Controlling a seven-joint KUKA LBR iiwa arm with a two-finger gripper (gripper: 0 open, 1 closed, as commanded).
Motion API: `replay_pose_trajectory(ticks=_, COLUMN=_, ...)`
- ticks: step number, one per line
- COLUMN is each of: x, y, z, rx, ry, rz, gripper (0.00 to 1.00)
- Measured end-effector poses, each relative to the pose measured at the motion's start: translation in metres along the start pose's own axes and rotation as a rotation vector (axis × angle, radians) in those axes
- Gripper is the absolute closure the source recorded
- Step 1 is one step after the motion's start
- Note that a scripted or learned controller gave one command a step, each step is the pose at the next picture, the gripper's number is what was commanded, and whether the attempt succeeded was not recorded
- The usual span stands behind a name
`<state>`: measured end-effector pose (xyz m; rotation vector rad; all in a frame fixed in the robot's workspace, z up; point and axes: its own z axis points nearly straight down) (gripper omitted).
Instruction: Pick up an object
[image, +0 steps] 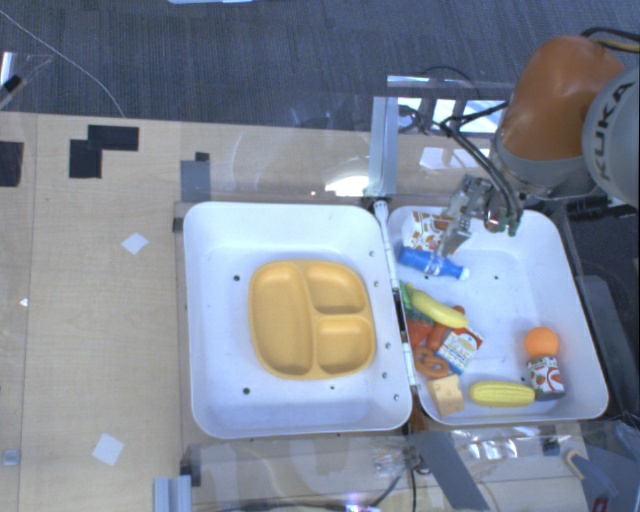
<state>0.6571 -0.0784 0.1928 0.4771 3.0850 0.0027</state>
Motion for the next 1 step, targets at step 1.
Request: replay_pose_trajectory(ticks=1, x=0.0226, y=0.0425, z=0.0062, rx=0.001, ry=0.012, rz=0.080, gripper=1.00)
